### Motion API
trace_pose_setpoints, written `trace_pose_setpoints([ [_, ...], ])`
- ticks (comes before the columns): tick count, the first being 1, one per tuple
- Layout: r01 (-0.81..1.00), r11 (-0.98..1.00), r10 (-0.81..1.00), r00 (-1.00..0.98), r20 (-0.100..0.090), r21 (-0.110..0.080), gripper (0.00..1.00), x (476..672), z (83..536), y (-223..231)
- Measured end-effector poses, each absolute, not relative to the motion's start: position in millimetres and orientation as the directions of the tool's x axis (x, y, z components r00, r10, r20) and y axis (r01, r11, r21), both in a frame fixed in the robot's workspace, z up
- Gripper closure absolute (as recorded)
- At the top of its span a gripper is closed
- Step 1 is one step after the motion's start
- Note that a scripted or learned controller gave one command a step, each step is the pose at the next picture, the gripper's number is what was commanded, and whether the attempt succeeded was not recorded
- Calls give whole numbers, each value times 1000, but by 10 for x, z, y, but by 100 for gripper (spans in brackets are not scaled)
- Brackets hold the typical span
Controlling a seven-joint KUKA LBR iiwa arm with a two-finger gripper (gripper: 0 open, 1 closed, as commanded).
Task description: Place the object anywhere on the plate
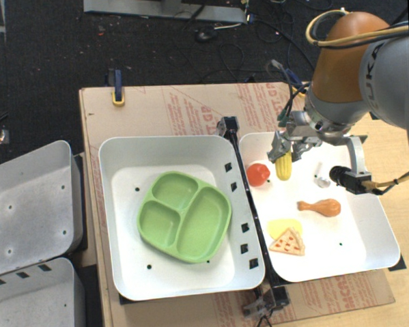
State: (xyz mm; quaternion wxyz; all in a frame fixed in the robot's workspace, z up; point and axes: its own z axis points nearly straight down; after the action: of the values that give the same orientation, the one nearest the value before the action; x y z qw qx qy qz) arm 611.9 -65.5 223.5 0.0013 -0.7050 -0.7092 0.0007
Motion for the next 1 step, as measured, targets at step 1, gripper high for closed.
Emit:
trace_pose_setpoints([
  [1, 1000, 6, 1000, -6, 1, -2, 100, 5925, 2352, -156],
])
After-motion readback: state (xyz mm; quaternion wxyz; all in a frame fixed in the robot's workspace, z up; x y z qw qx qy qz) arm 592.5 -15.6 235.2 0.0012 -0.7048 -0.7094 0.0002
